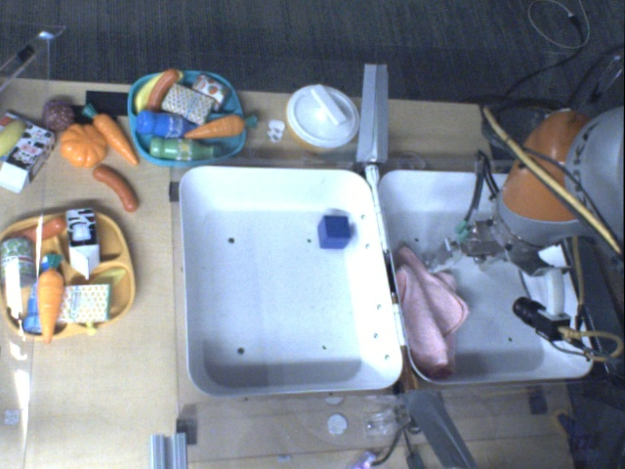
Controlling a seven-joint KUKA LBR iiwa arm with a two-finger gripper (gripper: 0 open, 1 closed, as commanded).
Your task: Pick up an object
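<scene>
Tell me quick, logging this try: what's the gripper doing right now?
Gripper: over the right bin, beside the pink cloth; open or closed cannot be told.

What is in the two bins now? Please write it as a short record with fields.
left bin: blue cube near its upper right part
right bin: pink cloth bunched along its left wall
arm: over the right bin, from the right
gripper: above the bin floor, right of the cloth; nothing seen between its fingers
cube and cloth: apart, in separate bins
</scene>
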